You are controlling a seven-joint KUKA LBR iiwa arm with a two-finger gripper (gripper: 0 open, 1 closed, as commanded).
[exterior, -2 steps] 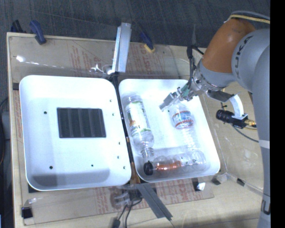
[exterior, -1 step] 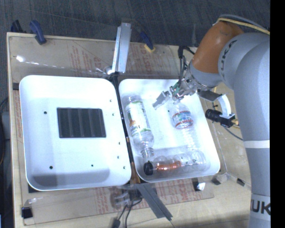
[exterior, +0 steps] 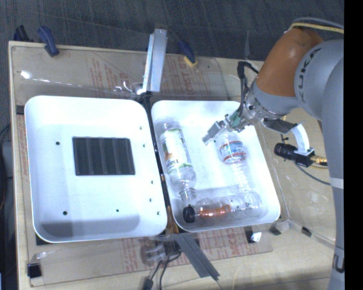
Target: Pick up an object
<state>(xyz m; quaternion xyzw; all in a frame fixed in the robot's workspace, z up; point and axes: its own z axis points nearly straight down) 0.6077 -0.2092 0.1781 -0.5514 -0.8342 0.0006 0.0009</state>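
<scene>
My gripper hangs open just above the red-labelled water bottle in the right bin, lined up to grasp it.

— Any wording to read on the desk?

— Red print runs across its brown sheet, along the top edge and below the bins, but it is too faint and small to make out.

— And the bottles?

— The left bottle in the right bin wears a white label with red and green marks; no letters resolve. The right bottle has a band of blue and red, also unreadable. The bottom bottle shows a copper-coloured wrap with no legible text.

— The arm?

— Dark lettering sits on its grey casing beside the orange band, cut off and blurred; it cannot be read.
</scene>
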